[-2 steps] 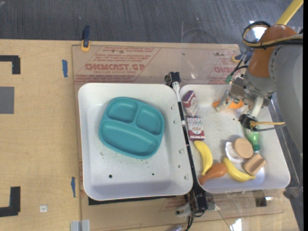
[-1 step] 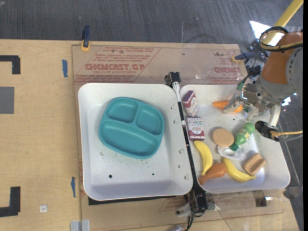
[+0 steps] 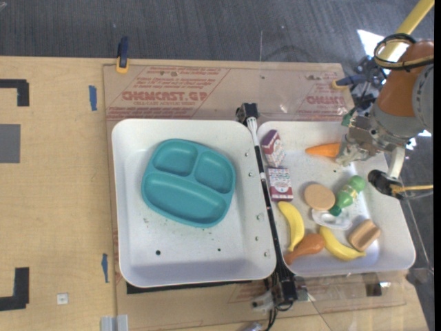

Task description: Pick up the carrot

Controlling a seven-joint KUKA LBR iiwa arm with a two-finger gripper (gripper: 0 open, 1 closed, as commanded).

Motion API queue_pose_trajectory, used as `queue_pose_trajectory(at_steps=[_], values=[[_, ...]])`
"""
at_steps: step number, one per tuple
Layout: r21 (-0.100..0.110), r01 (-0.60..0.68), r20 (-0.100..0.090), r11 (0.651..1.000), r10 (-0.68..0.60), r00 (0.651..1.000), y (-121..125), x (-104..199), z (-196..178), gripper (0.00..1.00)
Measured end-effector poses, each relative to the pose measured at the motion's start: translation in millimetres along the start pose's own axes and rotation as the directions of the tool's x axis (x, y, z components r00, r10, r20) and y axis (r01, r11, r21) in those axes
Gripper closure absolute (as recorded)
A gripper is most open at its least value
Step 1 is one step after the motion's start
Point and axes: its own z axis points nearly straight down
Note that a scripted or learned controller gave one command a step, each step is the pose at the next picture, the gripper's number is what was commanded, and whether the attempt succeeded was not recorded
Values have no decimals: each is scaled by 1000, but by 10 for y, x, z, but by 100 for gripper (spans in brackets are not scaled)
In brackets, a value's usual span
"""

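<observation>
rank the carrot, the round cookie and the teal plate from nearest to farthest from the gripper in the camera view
1. Carrot: right bin, far side, its thick end right beside the gripper.
2. Round cookie: middle of the right bin, toward the near side from the gripper.
3. Teal plate: in the left bin, clearly the farthest.

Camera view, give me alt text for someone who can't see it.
A grey and orange robot arm reaches from the right, its gripper at the thick end of a carrot in the right bin, among toy food. The left bin holds a teal divided plate.
</observation>
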Motion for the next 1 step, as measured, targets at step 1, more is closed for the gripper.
queue_pose_trajectory(at_steps=[1], values=[[12, 0, 3, 1000, 0, 1000, -24, -16, 23, 0]])
